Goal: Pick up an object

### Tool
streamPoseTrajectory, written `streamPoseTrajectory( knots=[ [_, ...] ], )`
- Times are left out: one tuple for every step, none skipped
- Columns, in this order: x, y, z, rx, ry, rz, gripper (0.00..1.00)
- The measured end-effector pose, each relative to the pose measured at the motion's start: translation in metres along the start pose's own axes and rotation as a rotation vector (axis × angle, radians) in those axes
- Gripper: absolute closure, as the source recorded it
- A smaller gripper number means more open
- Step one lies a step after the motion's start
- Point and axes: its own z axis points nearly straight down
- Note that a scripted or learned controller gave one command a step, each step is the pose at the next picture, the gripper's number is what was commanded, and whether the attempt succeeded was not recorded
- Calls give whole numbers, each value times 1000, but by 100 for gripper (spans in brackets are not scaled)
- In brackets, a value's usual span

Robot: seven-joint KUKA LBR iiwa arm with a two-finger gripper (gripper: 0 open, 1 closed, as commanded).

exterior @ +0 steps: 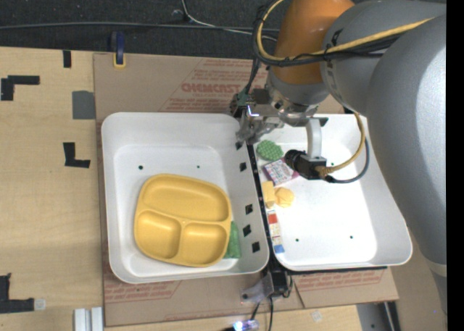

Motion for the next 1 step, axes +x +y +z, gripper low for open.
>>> streamPoseTrajectory(
  knots=[
    [50, -4, 7, 0, 0, 0, 100]
  ],
)
